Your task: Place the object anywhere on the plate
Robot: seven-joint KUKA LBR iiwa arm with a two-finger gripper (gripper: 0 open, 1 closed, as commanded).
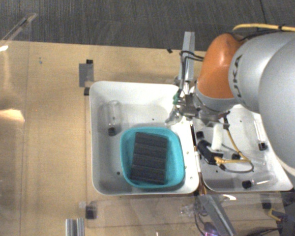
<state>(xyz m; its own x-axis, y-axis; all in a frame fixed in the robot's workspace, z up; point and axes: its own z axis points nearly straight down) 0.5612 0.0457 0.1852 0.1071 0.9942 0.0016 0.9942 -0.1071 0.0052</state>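
Observation:
A dark grey ridged block (149,157) lies flat on the teal square plate (176,154) in the front half of the left bin (101,171). Nothing touches the block. My gripper (180,108) hangs by the left bin's back right corner, just beyond the plate's far right corner and apart from the block. The grey and orange wrist above covers most of it.
A clear tube with a black cap (111,117) lies near the left wall of the left bin. The right bin (280,183) holds a clear tube (259,133) and a small black piece (246,184). The arm covers much of the right bin.

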